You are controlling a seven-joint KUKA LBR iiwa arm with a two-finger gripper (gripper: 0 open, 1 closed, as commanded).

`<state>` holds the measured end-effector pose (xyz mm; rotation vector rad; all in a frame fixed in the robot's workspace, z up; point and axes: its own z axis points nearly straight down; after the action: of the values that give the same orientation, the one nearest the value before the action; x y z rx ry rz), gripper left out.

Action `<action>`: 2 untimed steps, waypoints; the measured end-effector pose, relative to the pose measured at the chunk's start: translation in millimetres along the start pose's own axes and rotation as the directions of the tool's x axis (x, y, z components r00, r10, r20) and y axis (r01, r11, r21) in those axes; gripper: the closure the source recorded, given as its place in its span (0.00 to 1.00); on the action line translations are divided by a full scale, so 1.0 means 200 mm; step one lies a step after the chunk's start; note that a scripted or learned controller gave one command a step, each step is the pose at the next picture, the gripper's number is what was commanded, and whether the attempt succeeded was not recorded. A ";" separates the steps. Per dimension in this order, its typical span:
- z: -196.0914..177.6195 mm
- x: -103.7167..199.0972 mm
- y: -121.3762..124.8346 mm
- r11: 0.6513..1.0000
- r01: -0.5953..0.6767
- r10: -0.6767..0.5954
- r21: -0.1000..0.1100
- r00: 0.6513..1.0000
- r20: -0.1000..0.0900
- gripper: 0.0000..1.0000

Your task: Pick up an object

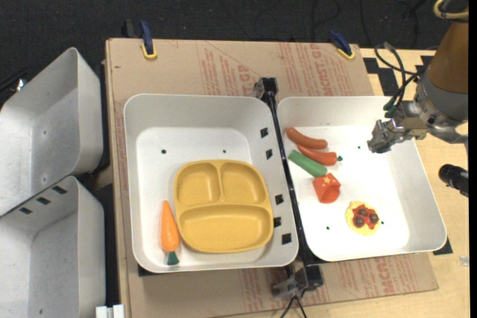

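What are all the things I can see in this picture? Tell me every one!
white bins: 2, white, side by side on the bench; left bin, right bin
divided plate: 1, yellow, in the left bin
toy carrot: 1, orange with a green end, left bin, beside the plate
toy sausages: 2, red-orange, right bin, near its left wall
green vegetable: 1, green, right bin, just below the sausages
red pepper piece: 1, red, right bin, middle
small pizza toy: 1, yellow with dark red bits, right bin, front
clamps: 2, blue and yellow, back edge of the board
arm: 1, grey and orange, at the right
pincer: 1, dark grey, above the right bin's back right part
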<state>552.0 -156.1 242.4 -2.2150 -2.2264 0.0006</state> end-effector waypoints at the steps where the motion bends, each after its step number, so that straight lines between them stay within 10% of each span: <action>1: 0.04 0.31 -0.06 1.000 0.003 -0.003 0.001 1.000 -0.002 1.00; 2: 0.06 0.55 -0.04 1.000 0.002 -0.002 0.000 1.000 -0.001 1.00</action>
<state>542.9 -45.8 230.0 -2.2124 -2.2286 -0.0006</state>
